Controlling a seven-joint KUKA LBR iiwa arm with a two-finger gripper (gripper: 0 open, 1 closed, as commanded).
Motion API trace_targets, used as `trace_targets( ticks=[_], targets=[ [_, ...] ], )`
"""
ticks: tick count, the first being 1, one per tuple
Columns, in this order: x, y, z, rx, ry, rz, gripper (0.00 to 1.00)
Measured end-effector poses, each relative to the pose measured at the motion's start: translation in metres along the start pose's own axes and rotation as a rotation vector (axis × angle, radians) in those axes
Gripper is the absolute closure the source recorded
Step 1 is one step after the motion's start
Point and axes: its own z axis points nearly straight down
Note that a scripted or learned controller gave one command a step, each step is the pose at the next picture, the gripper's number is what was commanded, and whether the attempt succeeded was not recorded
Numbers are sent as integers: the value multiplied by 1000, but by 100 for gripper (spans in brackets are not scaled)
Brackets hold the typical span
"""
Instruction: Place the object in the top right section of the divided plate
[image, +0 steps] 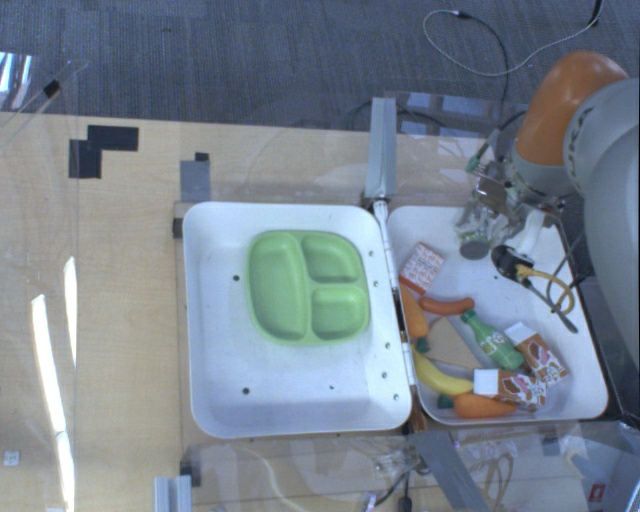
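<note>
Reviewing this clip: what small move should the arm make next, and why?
Probably lower the gripper toward a toy in the right bin, perhaps the sausage. The gripper hangs over the bin's top edge, and the green plate holds nothing.

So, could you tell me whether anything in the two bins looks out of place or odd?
Nothing stands out. The green divided plate sits flat in the left bin, and the toy foods, among them a banana, lie jumbled in the right bin.

Cut off at the right edge: the grey arm. Too small to tell whether open or shut: the hand. Half hidden under neighbouring toys: banana.
</note>
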Motion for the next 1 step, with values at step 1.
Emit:
trace_targets(
  ticks=[1],
  targets=[
    [65,-53,-34,1,3,59,100]
  ],
)
